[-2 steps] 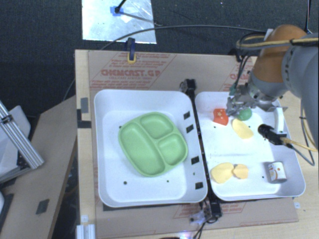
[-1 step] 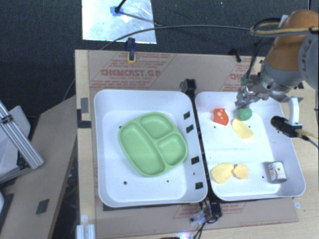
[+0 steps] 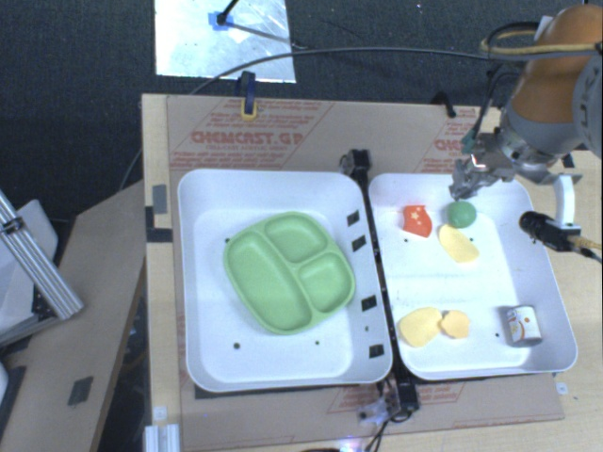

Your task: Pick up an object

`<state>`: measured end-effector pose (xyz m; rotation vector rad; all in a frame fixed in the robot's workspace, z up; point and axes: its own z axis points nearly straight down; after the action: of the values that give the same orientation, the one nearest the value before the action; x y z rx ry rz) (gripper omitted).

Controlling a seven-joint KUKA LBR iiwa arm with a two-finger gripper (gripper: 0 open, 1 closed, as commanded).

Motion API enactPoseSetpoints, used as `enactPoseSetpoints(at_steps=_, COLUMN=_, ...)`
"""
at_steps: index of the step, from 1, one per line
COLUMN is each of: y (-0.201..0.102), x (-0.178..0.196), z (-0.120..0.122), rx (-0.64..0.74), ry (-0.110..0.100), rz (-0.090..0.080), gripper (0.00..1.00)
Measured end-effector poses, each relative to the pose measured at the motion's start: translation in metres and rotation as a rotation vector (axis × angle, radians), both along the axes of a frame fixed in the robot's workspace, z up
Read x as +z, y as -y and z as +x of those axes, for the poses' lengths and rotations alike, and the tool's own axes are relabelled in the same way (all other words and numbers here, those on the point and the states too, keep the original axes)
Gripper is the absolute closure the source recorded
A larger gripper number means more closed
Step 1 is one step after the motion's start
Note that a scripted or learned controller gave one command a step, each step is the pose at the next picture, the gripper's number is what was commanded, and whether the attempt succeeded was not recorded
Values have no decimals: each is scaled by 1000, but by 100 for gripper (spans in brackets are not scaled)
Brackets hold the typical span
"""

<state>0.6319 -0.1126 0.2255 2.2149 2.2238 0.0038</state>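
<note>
While the grey KUKA arm (image 3: 556,83) reaches in from the right, its gripper (image 3: 464,188) hangs over the far end of the right bin (image 3: 545,281), just above a small green ball (image 3: 462,215). Whether the gripper is open or closed cannot be told from this angle, and nothing can be seen in its hold. The ball, likely the target, lies near the bin's back wall, between a red toy piece (image 3: 417,219) to its left and a pale yellow slice (image 3: 459,246) just in front of it. It looks light and smooth, probably hard plastic, so it may roll or squirt out under a pinch; closing squarely across its widest part seems the safest hold. Nearer the camera lie two more yellow play-food pieces (image 3: 432,326) touching each other, and a small can (image 3: 520,325) on its side whose label is too small to read. A green divided plate (image 3: 287,271) sits in the left bin (image 3: 203,252). The cardboard sheet (image 3: 283,125) beneath the bins carries red print reading "CHEMCAST GP".
</note>
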Motion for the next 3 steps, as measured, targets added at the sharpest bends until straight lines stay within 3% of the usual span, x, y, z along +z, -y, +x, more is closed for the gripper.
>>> enactPoseSetpoints(at_steps=3, y=-149, x=-3, z=-80, rx=6, ry=-6, rz=3, gripper=100)
